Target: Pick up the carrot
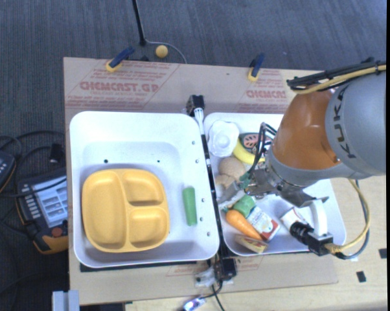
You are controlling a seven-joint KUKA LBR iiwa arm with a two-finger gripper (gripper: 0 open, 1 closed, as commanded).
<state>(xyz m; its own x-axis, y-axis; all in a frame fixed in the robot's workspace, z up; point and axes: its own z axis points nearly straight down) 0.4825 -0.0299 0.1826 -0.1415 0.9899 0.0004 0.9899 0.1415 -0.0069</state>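
Observation:
The carrot point(239, 224), orange and tapered, lies in the right bin point(334, 229) near its front left corner, pointing toward the bin's left wall. A green piece point(244, 205) rests just behind it. My gripper point(248, 183) hangs under the orange wrist band over the middle of the right bin, a little behind the carrot and the green piece, among the cluttered items. The arm's body hides much of the bin's right half.
In the right bin are also a white cup point(222, 137), a watermelon slice point(249, 139), a yellow fruit point(243, 151), a beige lump point(230, 167), a small packet point(263, 224) and a bun point(250, 243). The left bin point(98, 131) holds a yellow divided plate point(125, 207) and a green stick point(190, 205).

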